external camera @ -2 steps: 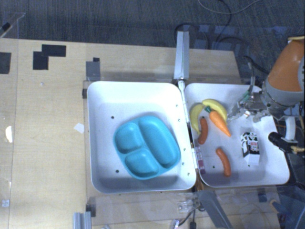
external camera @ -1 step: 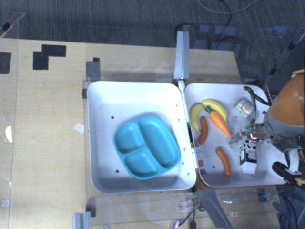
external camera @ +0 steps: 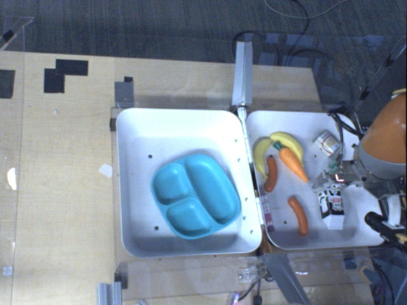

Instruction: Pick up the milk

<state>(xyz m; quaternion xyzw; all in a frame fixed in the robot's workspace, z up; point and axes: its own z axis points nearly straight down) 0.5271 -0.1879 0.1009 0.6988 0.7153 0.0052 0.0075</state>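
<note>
Boxy white milk carton (external camera: 332, 207) with dark print, flat in right bin (external camera: 289, 241) beside glossy sausage (external camera: 298, 215). Gripper (external camera: 338, 178) just above carton; finger spread unreadable.

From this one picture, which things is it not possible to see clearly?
- Gripper, camera view: small and blurred against the arm; open or shut is unclear.
- Milk carton: print too small to read; whether the gripper touches it is unclear.
- Arm: cut off by the right edge.
- Shiny item in the right bin: too small to identify.
</note>
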